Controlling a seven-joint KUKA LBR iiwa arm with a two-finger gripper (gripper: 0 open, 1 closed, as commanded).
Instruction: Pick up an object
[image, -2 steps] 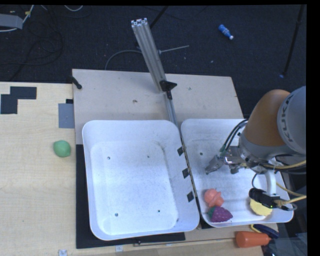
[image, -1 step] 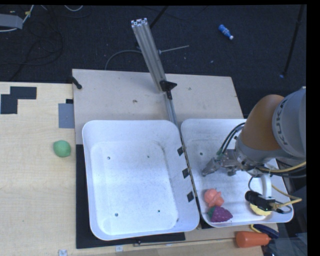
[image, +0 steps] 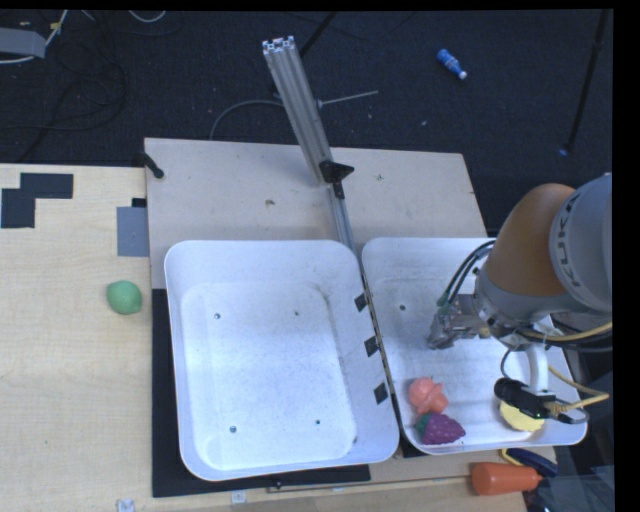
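Observation:
In the right bin, near its front edge, lie a pink-orange lumpy toy and a purple toy just in front of it. My gripper hangs over the middle of that bin, a little behind and to the right of the pink toy, apart from it. The grey arm with its orange band reaches in from the right. Nothing shows between the fingers.
The left bin stands beside the right one. A green ball rests on the wooden bench at the far left. An orange carrot-shaped toy lies outside the bins at the front right. A metal rail slants up behind the bins.

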